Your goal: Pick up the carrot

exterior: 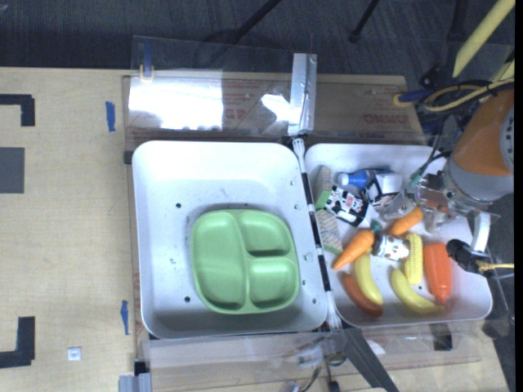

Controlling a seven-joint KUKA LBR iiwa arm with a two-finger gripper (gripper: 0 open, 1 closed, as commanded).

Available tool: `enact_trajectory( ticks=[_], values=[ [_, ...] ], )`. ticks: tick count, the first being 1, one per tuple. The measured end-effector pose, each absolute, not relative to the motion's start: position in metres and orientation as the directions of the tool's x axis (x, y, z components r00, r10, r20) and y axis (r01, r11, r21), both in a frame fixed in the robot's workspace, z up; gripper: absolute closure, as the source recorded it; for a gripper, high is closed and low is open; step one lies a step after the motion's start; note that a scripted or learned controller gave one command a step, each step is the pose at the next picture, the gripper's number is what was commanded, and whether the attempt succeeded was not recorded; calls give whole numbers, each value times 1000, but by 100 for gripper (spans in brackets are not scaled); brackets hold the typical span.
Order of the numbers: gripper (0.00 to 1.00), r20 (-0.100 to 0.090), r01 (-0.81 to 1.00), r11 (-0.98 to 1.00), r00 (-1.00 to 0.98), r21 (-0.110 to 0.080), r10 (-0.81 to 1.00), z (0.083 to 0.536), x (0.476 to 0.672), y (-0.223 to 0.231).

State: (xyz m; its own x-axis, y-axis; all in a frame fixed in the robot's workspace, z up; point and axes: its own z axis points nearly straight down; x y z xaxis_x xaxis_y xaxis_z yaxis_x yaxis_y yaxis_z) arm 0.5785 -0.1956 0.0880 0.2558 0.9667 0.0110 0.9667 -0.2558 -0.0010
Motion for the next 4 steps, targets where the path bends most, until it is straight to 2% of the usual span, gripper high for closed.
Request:
enact_trajectory(
  ticks=[1, 2, 3, 4],
  values=[
    [0, 19, 991, -131, 131, -1, 991, 89, 582, -202],
    [0, 14, 998, 59, -59, -15, 998, 88, 610, -205],
    [0, 13, 969, 248, -248, 7, 969, 88, 602, -211],
    [100, 0, 969, 246, -246, 9, 969, 98, 602, -216]
  ],
)
